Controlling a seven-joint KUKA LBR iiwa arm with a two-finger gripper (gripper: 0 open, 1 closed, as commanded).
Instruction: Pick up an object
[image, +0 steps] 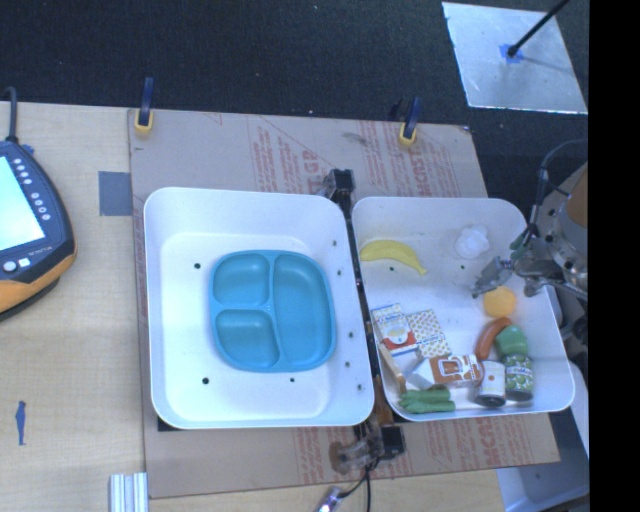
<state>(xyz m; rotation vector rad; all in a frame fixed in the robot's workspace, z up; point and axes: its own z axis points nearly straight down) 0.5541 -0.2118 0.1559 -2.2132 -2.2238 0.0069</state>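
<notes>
The right bin (440, 215) holds several small items: a yellow banana (392, 254), a clear plastic cup (472, 241), a small orange (499, 301), a red-orange sausage (485, 338), a green bottle (515, 362), a small can (490, 383), food cartons (400, 332) and a green pea pod (427, 400). My gripper (510, 276) reaches in from the right and hovers at the bin's right side, just above the small orange. Its fingers (489, 274) are spread open with nothing between them.
The left bin (180, 225) holds a blue divided plate (272, 308). A teach pendant (25, 230) lies at the bench's left edge. Clamps (145, 115) (408, 128) pin the cardboard sheet at the back.
</notes>
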